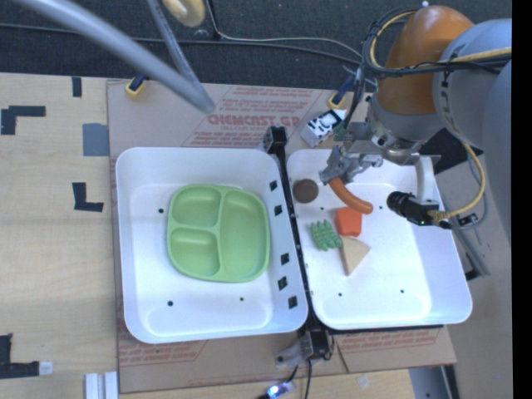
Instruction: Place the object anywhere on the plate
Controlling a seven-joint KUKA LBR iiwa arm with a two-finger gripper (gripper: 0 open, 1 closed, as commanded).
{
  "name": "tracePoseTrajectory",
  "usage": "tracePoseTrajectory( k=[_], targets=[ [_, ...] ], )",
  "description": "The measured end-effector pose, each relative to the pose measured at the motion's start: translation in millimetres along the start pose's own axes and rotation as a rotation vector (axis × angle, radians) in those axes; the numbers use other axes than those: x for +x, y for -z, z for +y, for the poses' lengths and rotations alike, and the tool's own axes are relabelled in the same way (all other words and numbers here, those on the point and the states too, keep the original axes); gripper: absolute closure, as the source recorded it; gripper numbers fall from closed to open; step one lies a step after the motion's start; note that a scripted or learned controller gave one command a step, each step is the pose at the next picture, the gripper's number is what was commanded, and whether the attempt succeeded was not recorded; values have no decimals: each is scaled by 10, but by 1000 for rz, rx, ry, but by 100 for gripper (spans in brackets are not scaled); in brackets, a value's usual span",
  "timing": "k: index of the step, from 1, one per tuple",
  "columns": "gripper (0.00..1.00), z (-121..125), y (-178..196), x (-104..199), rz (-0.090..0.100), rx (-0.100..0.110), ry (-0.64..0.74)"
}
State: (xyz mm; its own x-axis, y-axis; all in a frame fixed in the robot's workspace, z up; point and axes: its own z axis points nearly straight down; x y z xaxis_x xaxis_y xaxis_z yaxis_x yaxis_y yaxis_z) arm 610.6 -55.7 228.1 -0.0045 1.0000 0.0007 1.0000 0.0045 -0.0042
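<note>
A green plate (219, 232) with three compartments lies in the left bin (141, 306). The right bin (416, 298) holds a brown round piece (306, 191), an orange sausage-like piece (352, 197), an orange-red block (349, 222), a green leafy piece (326, 236) and a tan wedge (355, 256). My gripper (345, 169) hangs over the far left part of the right bin, just above the upper end of the orange sausage and to the right of the brown piece. Nothing shows between its fingers.
Both bins rest on a cardboard sheet (249, 110) on the wooden bench. A black divider with clips (287, 223) runs between the bins. Cables and a black fitting (413, 207) hang from the arm over the right bin. A grey pole (108, 32) crosses the top left.
</note>
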Motion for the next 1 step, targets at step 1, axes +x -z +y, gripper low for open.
tracePoseTrajectory(
  k=[1],
  targets=[
    [100,-168,-117,539,0,0,1]
  ],
)
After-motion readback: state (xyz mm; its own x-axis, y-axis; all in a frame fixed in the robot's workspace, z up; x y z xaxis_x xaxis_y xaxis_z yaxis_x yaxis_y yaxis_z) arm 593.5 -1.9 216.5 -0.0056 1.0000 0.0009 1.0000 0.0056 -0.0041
